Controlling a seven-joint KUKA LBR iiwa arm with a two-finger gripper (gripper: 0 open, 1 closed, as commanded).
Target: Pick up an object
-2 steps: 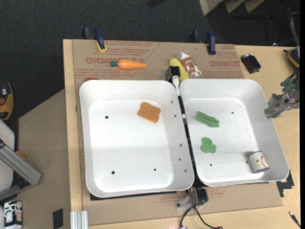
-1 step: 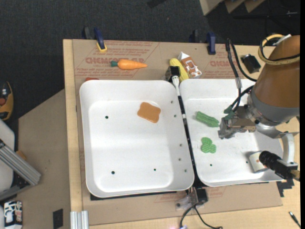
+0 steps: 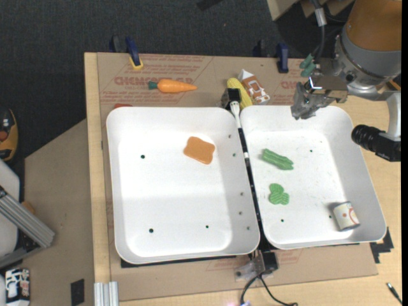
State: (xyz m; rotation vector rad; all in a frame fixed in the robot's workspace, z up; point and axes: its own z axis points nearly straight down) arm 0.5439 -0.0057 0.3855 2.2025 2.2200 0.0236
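Bench of pale board on dark carpet, bearing two shallow white bins.

Item 1: two-finger gripper (image 3: 308, 106), poised at the far rim of the right-hand white bin (image 3: 363, 190), carrying nothing; finger spread cannot be told.

Item 2: elongated green pod-like toy (image 3: 277, 159), nearest candidate, lying slantwise mid-bin.

Item 3: flat green leafy piece (image 3: 278, 195), just nearer the camera.

Item 4: small white cylinder (image 3: 345, 215), near corner.

Item 5: orange slab (image 3: 199, 150), in the left-hand white bin (image 3: 127, 171).

Handling note: best approach likely centres over the pod, closing across its short width.
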